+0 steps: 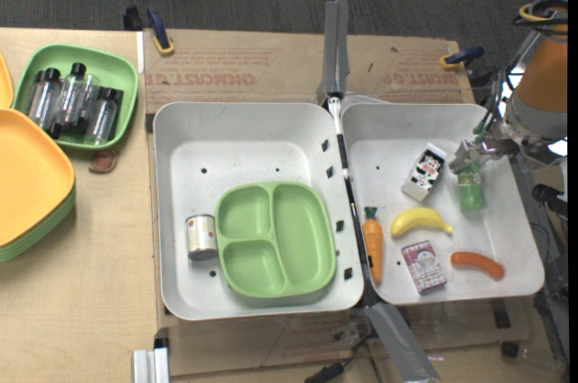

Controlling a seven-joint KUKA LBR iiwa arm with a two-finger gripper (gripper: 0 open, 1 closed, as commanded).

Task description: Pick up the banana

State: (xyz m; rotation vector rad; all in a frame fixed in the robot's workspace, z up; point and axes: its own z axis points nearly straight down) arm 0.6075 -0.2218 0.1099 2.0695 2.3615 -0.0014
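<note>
The yellow banana [421, 221] lies in the right bin [388, 130], near its middle, curved with its ends pointing down. My gripper [472, 157] hangs over the bin's right side, up and to the right of the banana and apart from it. It sits right above a green bottle [470, 191]. Whether it touches the bottle I cannot tell.
The right bin also holds a white carton [424, 172], a toy carrot [373, 244], a pink box [423, 267] and a red sausage [477, 265]. In the left bin sit a green divided tray [274, 238] and a small can [200, 237]. Orange plates [32, 187] lie far left.
</note>
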